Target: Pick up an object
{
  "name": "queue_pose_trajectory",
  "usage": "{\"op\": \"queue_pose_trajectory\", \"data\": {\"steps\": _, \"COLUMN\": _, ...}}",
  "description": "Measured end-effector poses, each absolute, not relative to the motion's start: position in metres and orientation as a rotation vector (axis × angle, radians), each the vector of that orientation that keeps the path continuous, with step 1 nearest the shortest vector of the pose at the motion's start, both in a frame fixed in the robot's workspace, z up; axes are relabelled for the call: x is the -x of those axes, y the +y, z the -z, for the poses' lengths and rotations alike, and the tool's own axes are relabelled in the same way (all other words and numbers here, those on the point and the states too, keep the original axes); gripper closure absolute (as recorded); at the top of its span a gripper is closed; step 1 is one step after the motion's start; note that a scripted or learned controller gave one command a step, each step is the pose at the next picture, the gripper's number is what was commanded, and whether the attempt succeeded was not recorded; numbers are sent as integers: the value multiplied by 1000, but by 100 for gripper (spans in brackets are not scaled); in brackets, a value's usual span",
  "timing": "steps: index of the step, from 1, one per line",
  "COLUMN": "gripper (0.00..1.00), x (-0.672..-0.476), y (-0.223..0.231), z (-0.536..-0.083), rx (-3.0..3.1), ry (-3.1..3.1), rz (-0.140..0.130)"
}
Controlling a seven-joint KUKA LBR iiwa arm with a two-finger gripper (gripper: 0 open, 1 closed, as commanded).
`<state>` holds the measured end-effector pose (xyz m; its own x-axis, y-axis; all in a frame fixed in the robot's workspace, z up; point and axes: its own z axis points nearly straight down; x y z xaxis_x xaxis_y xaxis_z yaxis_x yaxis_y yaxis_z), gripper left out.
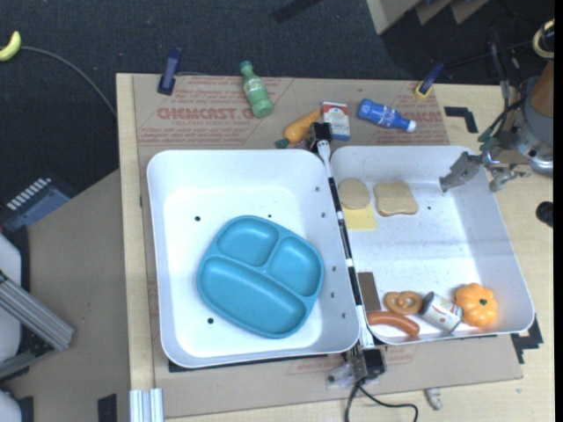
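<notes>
Even, bright overhead light falls on the bench. The two white bins wash pale, near overexposed, with soft shadow under their near rims. The blue divided plate shows mild sheen. Dark floor at far left stays dim; detail is slightly soft and grainy throughout.

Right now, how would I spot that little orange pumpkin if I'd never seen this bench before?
Start at the right-hand white bin of the two. Follow it to its near right corner, where a few toy foods sit in a row. The pumpkin is the last one on the right, next to a small can: round, ribbed, bright orange, with a tiny green stem.
</notes>
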<state>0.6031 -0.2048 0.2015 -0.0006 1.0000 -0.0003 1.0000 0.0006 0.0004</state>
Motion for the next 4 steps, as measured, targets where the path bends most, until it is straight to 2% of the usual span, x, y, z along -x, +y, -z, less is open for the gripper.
{"op": "queue_pose_trajectory", "data": {"steps": 1, "gripper": 0, "x": -640, "y": -128, "z": -165, "rx": -2220, "ry": 2224, "rz": -2}}
{"op": "queue_pose_trajectory", "data": {"steps": 2, "gripper": 0, "x": -582, "y": -125, "z": -176, "rx": -2222, "ry": 2222, "rz": 1}}
{"op": "queue_pose_trajectory", "data": {"steps": 3, "gripper": 0, "x": -516, "y": -204, "z": -116, "rx": -2225, "ry": 2219, "rz": 3}}
{"op": "queue_pose_trajectory", "data": {"steps": 4, "gripper": 0, "x": -649, "y": -173, "z": -86, "rx": -2216, "ry": 2221, "rz": -6}}
